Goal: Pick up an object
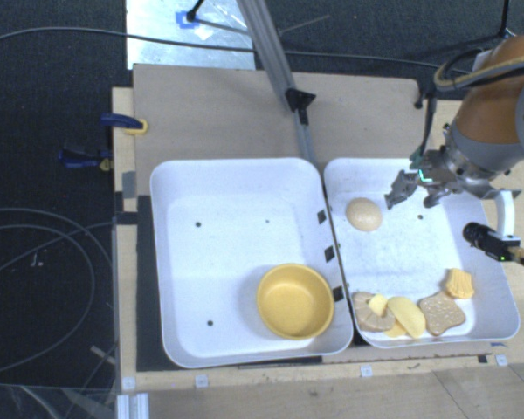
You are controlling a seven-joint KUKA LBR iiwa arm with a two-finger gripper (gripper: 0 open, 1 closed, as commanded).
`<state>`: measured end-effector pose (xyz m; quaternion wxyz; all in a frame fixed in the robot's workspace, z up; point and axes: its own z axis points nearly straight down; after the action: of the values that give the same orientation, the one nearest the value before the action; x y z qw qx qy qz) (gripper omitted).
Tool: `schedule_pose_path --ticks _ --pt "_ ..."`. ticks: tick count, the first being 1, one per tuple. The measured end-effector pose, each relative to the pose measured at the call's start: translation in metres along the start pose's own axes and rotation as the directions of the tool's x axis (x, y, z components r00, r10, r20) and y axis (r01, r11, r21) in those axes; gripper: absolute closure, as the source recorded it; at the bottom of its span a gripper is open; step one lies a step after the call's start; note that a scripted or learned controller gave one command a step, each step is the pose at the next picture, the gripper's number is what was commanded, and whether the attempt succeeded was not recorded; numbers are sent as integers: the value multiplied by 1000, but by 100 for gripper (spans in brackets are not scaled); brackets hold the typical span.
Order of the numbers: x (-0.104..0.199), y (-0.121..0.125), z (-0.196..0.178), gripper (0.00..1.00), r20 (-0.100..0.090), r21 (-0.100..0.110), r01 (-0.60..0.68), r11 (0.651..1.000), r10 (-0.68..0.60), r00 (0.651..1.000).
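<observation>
Grey arm [493,147], orange band, black cables

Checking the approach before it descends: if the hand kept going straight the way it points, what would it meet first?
Probably the bare floor of the right bin, just right of the egg. The hand points downward, fingers spread; depth is hard to judge.

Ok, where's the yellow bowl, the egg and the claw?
yellow bowl [295,300]: camera view, on the inside bottom of the bowl.
egg [363,214]: camera view, on the middle of its top.
claw [415,190]: camera view, midway between its two fingertips.
</observation>
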<state>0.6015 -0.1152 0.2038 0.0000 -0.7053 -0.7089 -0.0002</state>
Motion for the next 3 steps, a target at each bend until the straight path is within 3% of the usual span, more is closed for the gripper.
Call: schedule_pose_path --ticks 1,3 --pt "0 0 -1 0 0 -2 0 1000 0 1000" --pt "-3 -4 114 0 0 3 -5 1000 5 1000"
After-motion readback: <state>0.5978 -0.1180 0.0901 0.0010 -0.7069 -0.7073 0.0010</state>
